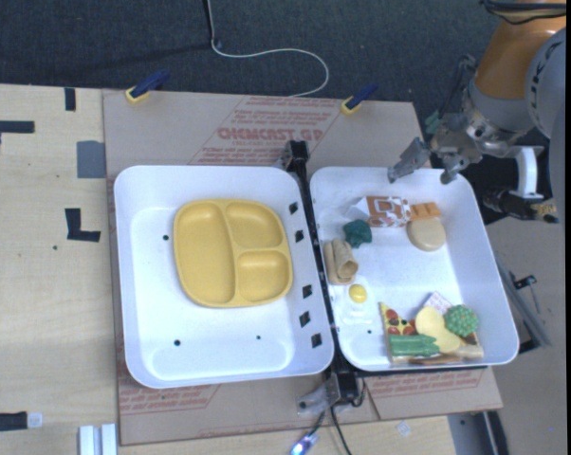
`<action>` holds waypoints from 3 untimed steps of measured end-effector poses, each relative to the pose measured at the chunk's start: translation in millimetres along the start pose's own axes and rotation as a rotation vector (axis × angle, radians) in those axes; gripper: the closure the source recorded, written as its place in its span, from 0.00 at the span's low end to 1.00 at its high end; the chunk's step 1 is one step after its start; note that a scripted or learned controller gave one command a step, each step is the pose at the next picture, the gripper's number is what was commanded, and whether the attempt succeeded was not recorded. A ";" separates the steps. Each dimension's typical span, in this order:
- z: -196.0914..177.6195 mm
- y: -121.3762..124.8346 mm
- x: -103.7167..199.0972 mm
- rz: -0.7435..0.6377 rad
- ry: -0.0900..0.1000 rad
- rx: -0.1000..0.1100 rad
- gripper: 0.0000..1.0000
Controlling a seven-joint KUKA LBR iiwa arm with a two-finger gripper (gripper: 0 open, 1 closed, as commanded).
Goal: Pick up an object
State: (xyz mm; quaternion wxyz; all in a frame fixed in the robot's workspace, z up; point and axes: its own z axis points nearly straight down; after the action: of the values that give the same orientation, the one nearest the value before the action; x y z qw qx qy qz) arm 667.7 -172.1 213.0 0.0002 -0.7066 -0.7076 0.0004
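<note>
The two shallow white plastic bins [148, 349] look smooth and faintly glossy. The yellow divided plate [232, 252] is matt plastic. Beneath lies rough brown printed cardboard [257, 131] on pale wood-grain bench [39, 292]; dark carpet [96, 17] looks fuzzy.

At my nine o'clock sits a yellow divided plate [233, 252] in the left white bin [143, 330]. Cardboard [257, 126] lies beneath; at twelve o'clock, a white cable [267, 53] loops on dark carpet [77, 27].
</note>
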 end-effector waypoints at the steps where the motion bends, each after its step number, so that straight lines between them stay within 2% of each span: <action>1: 107.8 2.8 58.2 -0.004 -0.008 -0.009 0.00; 2: 107.9 -3.2 58.3 -0.002 -0.008 -0.026 0.00; 3: 111.6 -14.2 64.2 -0.001 -0.010 -0.030 0.00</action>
State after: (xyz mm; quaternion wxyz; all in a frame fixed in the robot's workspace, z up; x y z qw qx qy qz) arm 653.4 -108.0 101.4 -0.0138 -0.7062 -0.7078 -0.0068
